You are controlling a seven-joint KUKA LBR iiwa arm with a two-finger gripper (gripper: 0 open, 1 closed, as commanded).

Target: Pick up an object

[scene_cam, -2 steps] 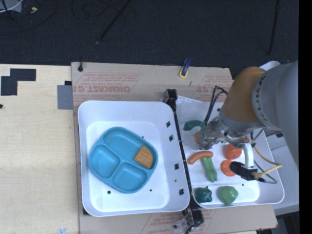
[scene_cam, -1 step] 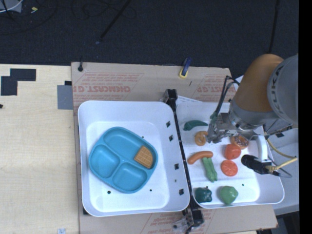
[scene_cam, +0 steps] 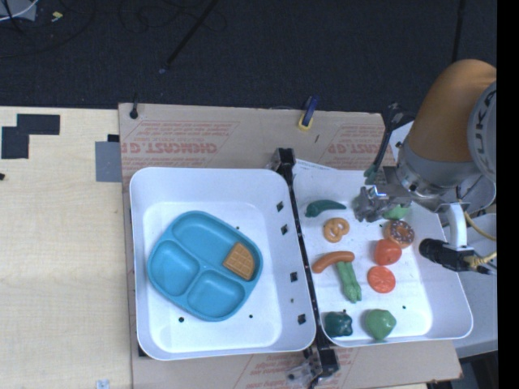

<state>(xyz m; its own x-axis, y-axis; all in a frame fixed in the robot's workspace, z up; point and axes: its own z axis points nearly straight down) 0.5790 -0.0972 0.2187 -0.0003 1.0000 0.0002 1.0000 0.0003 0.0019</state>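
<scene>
Grey metal marks the fingers (scene_cam: 371, 204), low over the upper part of the right bin (scene_cam: 454, 318), but they blur together with the wrist hardware and I cannot tell whether they are spread or pressed together. Nothing can be seen pinched between them. Just beside them to the right lies a pale green piece (scene_cam: 397, 211), touching or nearly touching the tool; its shape is too hidden to name.

The rest of the toy food is scattered across the same bin. A dark green curved pepper (scene_cam: 325, 207) lies left of the fingers, and a small pretzel (scene_cam: 336, 230) sits just below it. A reddish-brown round piece (scene_cam: 400, 233) lies under the wrist, with a red tomato (scene_cam: 388, 252) next to it and an orange-red disc (scene_cam: 381, 279) below that. An orange sausage (scene_cam: 333, 260) rests against a green pod-like vegetable (scene_cam: 349, 281). Near the front wall sit a dark green bell pepper (scene_cam: 338, 323) and a lighter green round fruit (scene_cam: 379, 323).

In the left bin (scene_cam: 154, 331), a blue divided plate (scene_cam: 203, 264) carries a small waffle (scene_cam: 239, 260) in its right-hand compartment.
</scene>
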